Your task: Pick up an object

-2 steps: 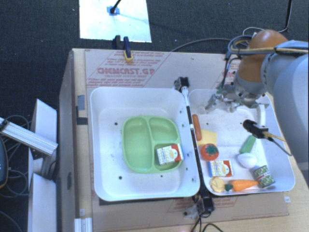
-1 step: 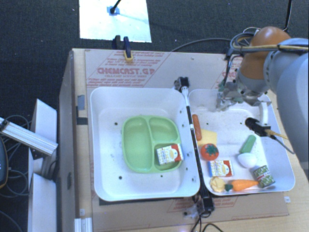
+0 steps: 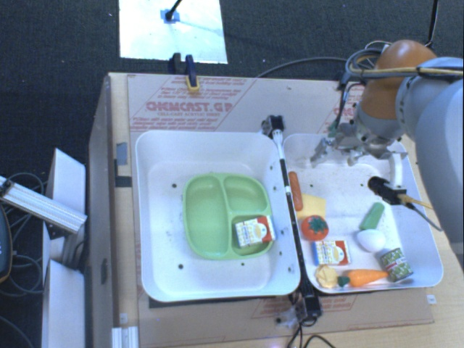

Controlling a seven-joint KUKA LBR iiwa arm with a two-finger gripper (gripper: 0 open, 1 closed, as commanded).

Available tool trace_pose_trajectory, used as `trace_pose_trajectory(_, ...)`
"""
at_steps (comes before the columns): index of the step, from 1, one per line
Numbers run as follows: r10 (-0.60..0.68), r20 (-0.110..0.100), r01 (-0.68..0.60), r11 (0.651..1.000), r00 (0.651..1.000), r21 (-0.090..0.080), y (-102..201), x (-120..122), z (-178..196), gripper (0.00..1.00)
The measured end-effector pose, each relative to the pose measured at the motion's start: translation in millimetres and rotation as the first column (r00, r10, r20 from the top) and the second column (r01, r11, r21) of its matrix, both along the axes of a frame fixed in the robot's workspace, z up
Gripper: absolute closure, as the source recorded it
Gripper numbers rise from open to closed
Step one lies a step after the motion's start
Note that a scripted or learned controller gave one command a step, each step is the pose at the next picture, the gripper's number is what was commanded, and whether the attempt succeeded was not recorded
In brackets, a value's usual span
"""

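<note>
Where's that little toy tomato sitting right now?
The tomato lies in the right-hand bin, near its left wall, just below the yellow cheese slice and above a small carton.

Dark carpet floor [image 3: 58, 42] surrounds a brown tabletop [image 3: 217, 96]. A pale square sheet [image 3: 170, 20] lies on the floor beyond it, with white boxes [image 3: 61, 267] at left.

Plate [image 3: 210, 216] in left bin [image 3: 156, 194], carton [image 3: 253, 232] on plate; tomato [image 3: 315, 228] in right bin [image 3: 424, 256].
</note>
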State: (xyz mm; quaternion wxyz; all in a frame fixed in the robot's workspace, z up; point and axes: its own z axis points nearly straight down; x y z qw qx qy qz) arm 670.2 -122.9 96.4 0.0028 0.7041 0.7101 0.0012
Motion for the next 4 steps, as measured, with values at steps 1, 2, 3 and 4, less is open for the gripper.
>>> trace_pose_trajectory(1, -0.007, -0.005, 0.007, 1.000, 1.000, 0.002, 31, -54, -12, 0.00)
trace_pose_trajectory(2, -0.003, -0.002, 0.003, 1.000, 1.000, 0.002, 29, -1, -11, 0.00)
trace_pose_trajectory(3, -0.001, 0.001, 0.001, 1.000, 1.000, 0.001, 28, 0, 0, 1.00)
trace_pose_trajectory(4, 0.000, 0.000, 0.000, 1.000, 1.000, 0.001, 28, 0, 0, 0.00)
